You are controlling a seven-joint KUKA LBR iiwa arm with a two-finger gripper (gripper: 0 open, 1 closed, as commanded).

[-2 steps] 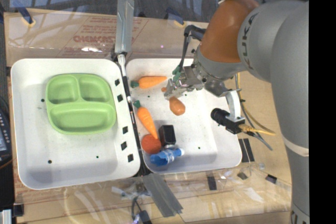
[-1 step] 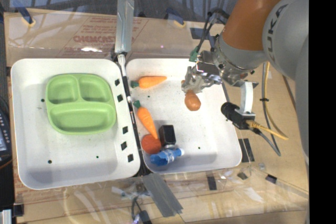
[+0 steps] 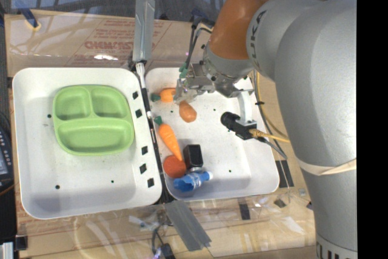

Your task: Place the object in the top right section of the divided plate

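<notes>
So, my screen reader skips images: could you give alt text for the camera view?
A grey arm's gripper hovers over the right bin, just above an orange sausage-shaped piece; a carrot, black block and blue bottle lie nearby. The left bin holds a green divided plate.

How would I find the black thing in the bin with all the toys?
Start at the right white bin, the one under the grey arm, and look toward its near edge. A long carrot lies there, pointing down to a red-orange ball. The small black block sits just right of them, above a blue bottle; it is the only dark, boxy piece there.
</notes>
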